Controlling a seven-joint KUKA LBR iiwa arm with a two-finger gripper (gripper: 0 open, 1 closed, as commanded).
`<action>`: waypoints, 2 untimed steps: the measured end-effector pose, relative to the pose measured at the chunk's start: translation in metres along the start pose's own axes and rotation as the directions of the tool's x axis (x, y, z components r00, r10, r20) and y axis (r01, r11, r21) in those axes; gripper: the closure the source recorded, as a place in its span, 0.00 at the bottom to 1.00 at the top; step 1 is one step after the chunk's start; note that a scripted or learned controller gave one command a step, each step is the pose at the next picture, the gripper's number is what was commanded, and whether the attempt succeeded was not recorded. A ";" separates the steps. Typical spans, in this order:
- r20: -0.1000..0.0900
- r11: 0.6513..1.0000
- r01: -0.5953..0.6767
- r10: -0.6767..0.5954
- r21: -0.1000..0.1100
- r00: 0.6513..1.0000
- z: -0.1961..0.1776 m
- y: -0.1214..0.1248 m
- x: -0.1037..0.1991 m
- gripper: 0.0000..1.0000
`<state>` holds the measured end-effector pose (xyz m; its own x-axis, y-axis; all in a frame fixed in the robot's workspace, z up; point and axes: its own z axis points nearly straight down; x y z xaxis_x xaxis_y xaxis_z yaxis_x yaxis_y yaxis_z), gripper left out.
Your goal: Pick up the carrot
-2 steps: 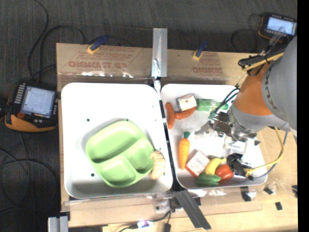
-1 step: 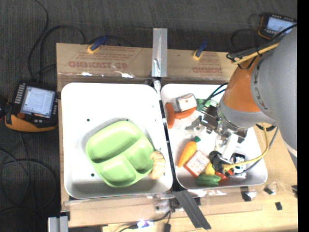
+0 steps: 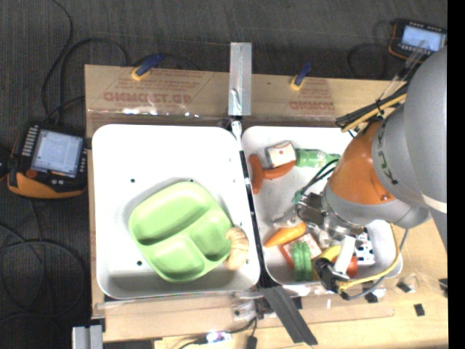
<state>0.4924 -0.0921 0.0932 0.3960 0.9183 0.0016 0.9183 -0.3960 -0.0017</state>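
Faded red lettering on the cardboard sheet [image 3: 145, 95] under the bins, at 12 o'clock of the bench; too washed out to read. Lit screens on two handheld pendants, one [image 3: 47, 158] on the floor at 9 o'clock, another [image 3: 418, 41] at 1 o'clock; text on both too small to make out.

Dark ribbed carpet [image 3: 109, 20] all around, crossed by black cables. Cardboard pinned by two clamps with blue and yellow grips [image 3: 147, 65] [image 3: 300, 77]. Upright metal bar [image 3: 240, 78] between the bins at 12 o'clock.

Left bin [image 3: 116, 151]: smooth white plastic, rounded corners, holding a glossy lime-green divided plate [image 3: 174, 231] with a tan lumpy piece [image 3: 236, 246] touching its 3 o'clock edge.

Right bin [image 3: 251, 140]: same white plastic, crowded. Carrot [image 3: 285, 235], orange and tapered, lying near the bin's 8 o'clock corner, tip pointing toward 9 o'clock. Green ribbed cylinder [image 3: 301, 260] just beside it at 5 o'clock. Curved orange-red piece [image 3: 261, 169] and a pale block [image 3: 280, 153] at the bin's 11 o'clock.

Gripper [image 3: 317, 217] low over the bin, just at 2 o'clock of the carrot, tangled in wiring; how far open, and whether anything is grasped, cannot be told.
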 end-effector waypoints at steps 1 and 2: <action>0.000 1.000 0.001 -0.001 0.005 1.000 -0.008 -0.001 0.001 1.00; 0.006 0.981 0.196 -0.196 0.001 0.981 -0.090 0.072 0.035 1.00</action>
<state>0.5727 -0.0891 0.1829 0.2086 0.9780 -0.0043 0.9780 -0.2086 -0.0029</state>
